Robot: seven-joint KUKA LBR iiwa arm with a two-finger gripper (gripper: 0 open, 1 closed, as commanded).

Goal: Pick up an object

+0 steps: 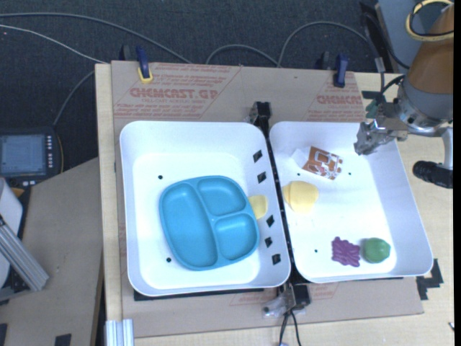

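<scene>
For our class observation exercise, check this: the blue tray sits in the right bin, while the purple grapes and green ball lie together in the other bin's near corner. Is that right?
One detail is wrong. The camera view shows the blue tray in the left bin, not the right. The purple grapes and green ball do lie together in the other bin's near corner.

Right bin: orange-and-white snack packet (321, 162) lying tilted; yellow lump (300, 196); purple grape cluster (345, 251) touching green ball (376, 250).
</scene>
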